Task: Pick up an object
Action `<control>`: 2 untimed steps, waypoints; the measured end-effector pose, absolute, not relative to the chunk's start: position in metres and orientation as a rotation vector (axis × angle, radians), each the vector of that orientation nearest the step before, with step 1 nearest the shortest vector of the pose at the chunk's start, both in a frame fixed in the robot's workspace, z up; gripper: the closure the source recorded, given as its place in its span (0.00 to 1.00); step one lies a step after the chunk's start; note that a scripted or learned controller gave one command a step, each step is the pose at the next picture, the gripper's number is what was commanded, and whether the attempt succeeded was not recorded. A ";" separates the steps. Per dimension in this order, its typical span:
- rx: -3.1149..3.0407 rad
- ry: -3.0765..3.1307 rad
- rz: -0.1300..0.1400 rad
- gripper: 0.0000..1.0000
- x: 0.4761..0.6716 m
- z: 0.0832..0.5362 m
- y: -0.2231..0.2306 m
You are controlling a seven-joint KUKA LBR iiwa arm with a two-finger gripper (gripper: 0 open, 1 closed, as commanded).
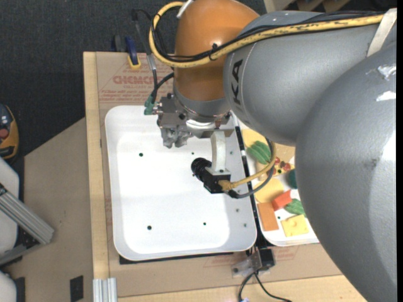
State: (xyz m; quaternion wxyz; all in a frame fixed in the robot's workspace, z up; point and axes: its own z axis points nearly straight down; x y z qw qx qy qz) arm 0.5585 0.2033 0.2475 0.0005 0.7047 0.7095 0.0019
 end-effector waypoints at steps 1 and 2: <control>2.219 2.221 0.008 1.00 0.549 0.304 0.197; 2.216 2.222 0.010 1.00 0.592 0.372 0.219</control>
